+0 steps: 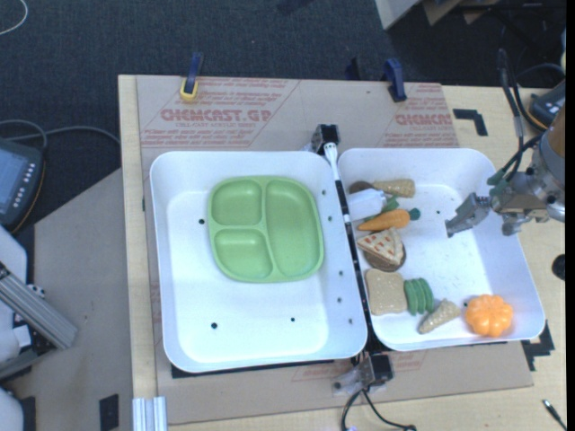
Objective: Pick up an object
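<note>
Lying clustered along the left wall of the right bin [503, 241] are the toy foods, among them a carrot [386, 221], a sandwich wedge [381, 248], a bread slice [386, 291] and a green pod [418, 294], with an orange pumpkin [489, 316] set apart near the front right corner, presumably so that any 1 can be chosen. A green divided plate [266, 228] is kept in the left bin [180, 312], seemingly as a drop place. The gripper [485, 212] is seen over bare bin floor right of the carrot, nothing is seen held, and how far it is opened cannot be told.
</note>
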